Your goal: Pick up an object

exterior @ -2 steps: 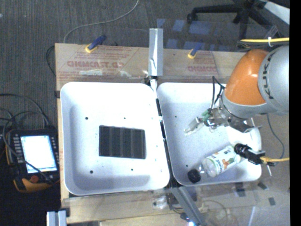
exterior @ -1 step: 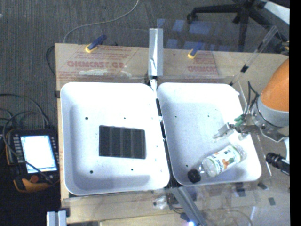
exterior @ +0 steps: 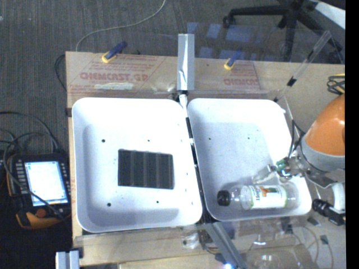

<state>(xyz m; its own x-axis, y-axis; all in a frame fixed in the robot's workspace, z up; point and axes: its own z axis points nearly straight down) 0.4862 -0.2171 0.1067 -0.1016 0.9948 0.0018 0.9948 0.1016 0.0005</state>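
Clear plastic, black-capped, the bottle (exterior: pixel 259 196) lay on its side along the near wall of the right shallow white bin (exterior: pixel 235 122). The end effector (exterior: pixel 285 168) hovered just above its base end; its opening could not be told. A dark ribbed rectangular pad (exterior: pixel 145 169) lay in the left white bin (exterior: pixel 90 116).

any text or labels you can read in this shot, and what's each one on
"CHEMCAST GP", in red, somewhat blurred, on the protective sheet behind the left bin.
A second red print on the sheet behind the right bin: too blurred to read.
The label on the clear bottle lying in the right bin: coloured print, too small to read.
The screen of the handheld pendant on the floor: lit, nothing legible.
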